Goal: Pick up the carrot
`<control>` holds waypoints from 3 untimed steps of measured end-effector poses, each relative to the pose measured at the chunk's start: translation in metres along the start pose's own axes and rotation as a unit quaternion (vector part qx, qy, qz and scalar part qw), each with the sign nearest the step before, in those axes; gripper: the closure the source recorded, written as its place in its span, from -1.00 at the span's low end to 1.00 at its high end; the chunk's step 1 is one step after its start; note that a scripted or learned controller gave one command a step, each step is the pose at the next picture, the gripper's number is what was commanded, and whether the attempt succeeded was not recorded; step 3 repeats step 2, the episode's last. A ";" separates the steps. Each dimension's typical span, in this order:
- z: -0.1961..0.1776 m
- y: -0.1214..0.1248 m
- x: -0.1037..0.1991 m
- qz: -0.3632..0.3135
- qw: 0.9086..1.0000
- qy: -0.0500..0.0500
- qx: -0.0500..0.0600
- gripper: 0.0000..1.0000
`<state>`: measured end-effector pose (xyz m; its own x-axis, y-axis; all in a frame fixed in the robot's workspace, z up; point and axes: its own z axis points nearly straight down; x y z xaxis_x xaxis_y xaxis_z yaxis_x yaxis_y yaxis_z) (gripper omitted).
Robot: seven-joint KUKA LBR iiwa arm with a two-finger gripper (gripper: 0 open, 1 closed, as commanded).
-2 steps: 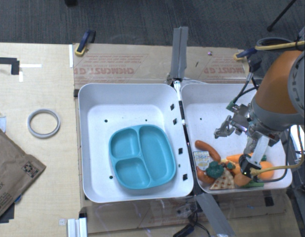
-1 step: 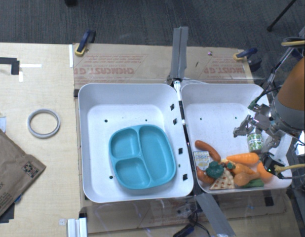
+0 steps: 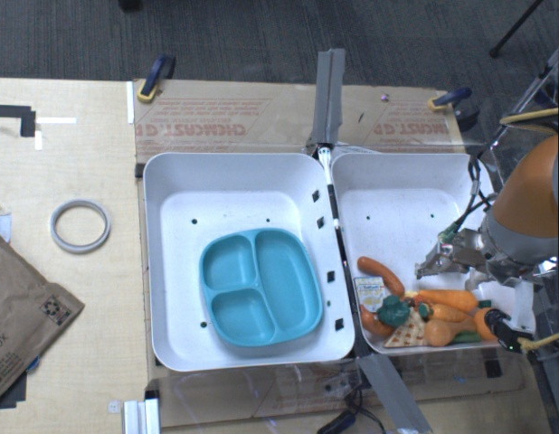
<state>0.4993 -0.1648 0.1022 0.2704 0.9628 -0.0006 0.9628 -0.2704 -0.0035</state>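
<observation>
The carrot (image 3: pixel 450 299), long and orange, lies near the front of the right bin (image 3: pixel 397 197) among other toy foods. My gripper (image 3: pixel 440 259) hangs low over the right side of that bin, just behind the carrot and slightly to its left. The grey arm with its orange band (image 3: pixel 531 193) reaches in from the right. Nothing shows in the gripper's grasp.
Around the carrot lie a reddish sausage (image 3: pixel 381 274), a small labelled packet (image 3: pixel 370 290), a green broccoli piece (image 3: pixel 394 312), a cracker (image 3: pixel 406 334) and other orange pieces (image 3: pixel 440 333). The left bin (image 3: pixel 171 242) holds a blue divided plate (image 3: pixel 260 286). A tape ring (image 3: pixel 80 225) lies on the bench.
</observation>
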 end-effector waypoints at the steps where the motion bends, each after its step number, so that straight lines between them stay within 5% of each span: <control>1: 0.011 -0.025 0.008 0.020 1.000 0.000 -0.001 -1.00; 2: 0.002 -0.025 0.008 0.021 1.000 0.000 -0.002 1.00; 3: 0.002 -0.025 0.008 0.021 1.000 0.000 -0.002 1.00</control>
